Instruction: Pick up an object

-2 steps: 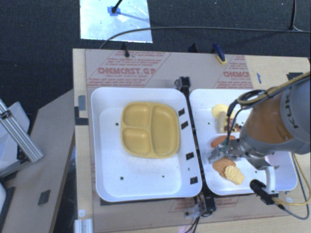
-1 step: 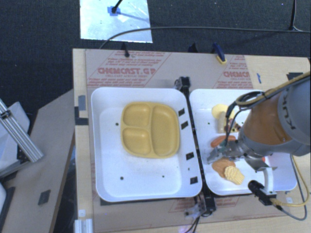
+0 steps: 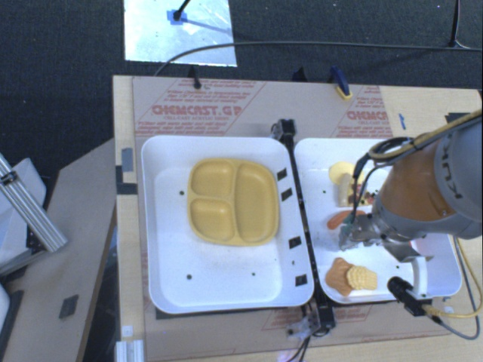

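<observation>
Low, hand amid toy food, right bin, near divider

Bench: brown sheet with red lettering.
On bench: left white bin, right white bin, touching.

A pale yellow divided plate sits in the white left bin, while the white right bin holds a tan waffle-patterned toy, an orange-red piece and a light yellow item. The arm shows grey casing and an orange band. Red lettering marks the brown board on the counter; dark carpet carries a silvery sheet.
</observation>
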`<state>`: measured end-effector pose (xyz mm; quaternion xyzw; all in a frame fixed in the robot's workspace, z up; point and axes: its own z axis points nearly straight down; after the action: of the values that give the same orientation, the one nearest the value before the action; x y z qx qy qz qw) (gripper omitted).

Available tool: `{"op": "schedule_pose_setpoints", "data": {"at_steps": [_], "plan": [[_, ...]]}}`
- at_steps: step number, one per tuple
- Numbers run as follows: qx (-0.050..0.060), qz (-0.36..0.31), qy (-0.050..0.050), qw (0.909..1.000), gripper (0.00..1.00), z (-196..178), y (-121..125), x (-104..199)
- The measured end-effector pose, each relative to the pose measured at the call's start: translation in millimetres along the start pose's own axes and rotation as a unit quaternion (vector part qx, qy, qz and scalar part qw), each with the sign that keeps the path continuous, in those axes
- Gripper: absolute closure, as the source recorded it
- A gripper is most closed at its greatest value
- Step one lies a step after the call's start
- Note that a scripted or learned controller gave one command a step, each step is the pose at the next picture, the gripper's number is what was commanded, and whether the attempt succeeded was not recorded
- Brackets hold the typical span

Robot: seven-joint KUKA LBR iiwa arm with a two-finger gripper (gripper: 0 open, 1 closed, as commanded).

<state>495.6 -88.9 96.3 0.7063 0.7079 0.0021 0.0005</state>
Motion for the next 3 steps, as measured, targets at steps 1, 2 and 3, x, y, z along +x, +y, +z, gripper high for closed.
{"op": "schedule_pose_setpoints", "data": {"at_steps": [1,2,3], "plan": [[-0.001,0.000,-0.002,1.0000,1.00,-58.5,-1.3,-8.9],[-0.001,-0.001,-0.002,1.0000,1.00,-104.9,-6.6,-7.7],[-0.001,-0.001,-0.002,1.0000,1.00,-149.9,-1.5,-13.0]]}}
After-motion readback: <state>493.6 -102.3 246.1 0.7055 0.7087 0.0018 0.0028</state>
